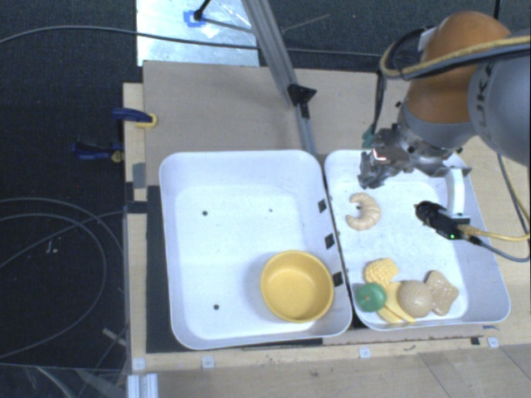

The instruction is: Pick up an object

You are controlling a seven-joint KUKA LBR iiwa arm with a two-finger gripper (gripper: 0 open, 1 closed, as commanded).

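Observation:
My gripper (370,172) hangs over the back of the right bin (485,259), just above and behind a pale croissant (363,211). Nothing shows between its dark fingers. A cluster of toy foods lies at the front of the right bin: a yellow corn piece (381,270), a green round piece (371,296), a tan bun (414,298) and a tan biscuit shape (441,291). A yellow bowl (296,284) sits in the front right of the left bin (199,222).
The grey arm with its orange band (452,56) enters from the upper right. A black cable clip (433,215) hangs over the right bin. A metal pole (274,40) slants over the bench behind the bins. Blue clamps (124,118) sit at the left edge.

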